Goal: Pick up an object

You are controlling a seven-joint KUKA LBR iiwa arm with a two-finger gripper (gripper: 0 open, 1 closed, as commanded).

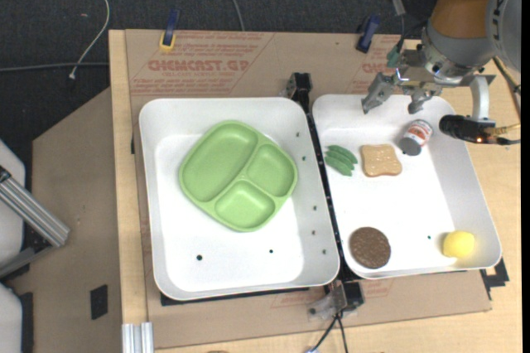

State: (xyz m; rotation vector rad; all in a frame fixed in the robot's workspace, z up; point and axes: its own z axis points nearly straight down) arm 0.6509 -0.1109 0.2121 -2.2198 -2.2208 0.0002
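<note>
pick not yet made: gripper hangs with fingers spread and nothing between them over the right bin, the small can just beside it, toast a little further, both ungrasped.

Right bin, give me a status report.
Hand open, holding nothing, above right bin far edge. Nearest: small can, toast beside it. No obstruction in between.
</note>
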